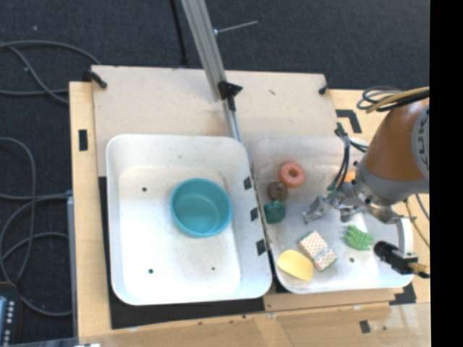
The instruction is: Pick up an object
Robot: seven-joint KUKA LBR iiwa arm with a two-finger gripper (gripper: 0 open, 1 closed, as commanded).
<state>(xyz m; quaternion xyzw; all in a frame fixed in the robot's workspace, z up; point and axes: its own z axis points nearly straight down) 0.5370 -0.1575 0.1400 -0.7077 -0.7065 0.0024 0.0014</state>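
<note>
Gripper (316, 210): low in right bin (304, 154), fingers parted, grasping nothing | Nearest object: patterned block (318, 250) just below it, beside yellow piece (295, 264) | Handling: likely light, stiff; pinch across its flat sides

Lighting bright and even, overhead by the look of it. Left bin (130, 215) close to overexposed; its rim and floor blend into flat white. Right bin (311, 157) reads greyer, with a soft shadow on its floor under the arm (394, 157). Orange band takes a broad dull sheen, no hard glare. Teal bowl (201, 207) casts a thin, faint shadow. Dark carpet (58, 35) holds little detail. Overall image soft and low in resolution: the gripper (318, 210) is smeared, and the small objects just beside it have fuzzy edges. Bench edges look straight.
</note>
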